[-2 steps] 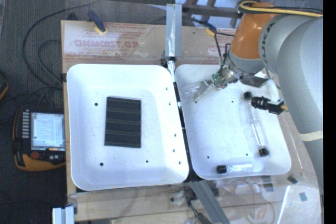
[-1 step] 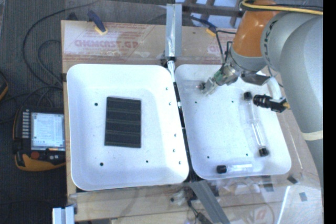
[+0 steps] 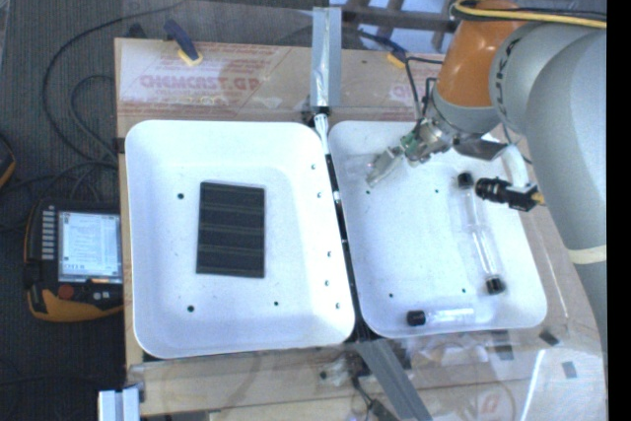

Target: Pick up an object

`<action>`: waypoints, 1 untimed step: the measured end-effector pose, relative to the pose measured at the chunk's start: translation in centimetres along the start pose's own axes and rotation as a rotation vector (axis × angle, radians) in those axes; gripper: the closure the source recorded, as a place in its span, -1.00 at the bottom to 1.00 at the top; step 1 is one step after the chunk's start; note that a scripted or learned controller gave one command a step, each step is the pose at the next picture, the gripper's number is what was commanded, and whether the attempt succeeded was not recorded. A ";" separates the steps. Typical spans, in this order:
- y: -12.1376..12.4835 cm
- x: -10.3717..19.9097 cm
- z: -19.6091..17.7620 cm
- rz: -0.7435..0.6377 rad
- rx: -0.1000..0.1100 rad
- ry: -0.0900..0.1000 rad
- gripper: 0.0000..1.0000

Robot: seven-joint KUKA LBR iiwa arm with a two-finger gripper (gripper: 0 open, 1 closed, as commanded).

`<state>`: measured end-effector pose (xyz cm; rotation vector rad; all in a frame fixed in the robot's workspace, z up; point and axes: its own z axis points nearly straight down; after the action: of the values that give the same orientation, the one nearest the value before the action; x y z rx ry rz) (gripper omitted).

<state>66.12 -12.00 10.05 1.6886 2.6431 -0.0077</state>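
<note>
The jaws hang low over the far end of the right bin, near the wall it shares with the left bin; blur hides whether they are open, closed or gripping anything. Nearest candidates are a clear tube lying lengthwise by the right wall and a second tube along the near edge; a black ridged panel lies flat in the left bin. The likely failure is closing on bare floor, since nothing clearly lies beneath the jaws; the tubes look round and slick, so they could roll away or slip out.
</note>
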 end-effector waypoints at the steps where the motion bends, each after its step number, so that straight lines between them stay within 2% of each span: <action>1: 0.0 0.0 -0.8 0.000 0.002 -0.002 1.00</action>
<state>66.13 -12.00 10.83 1.6883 2.6430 -0.0113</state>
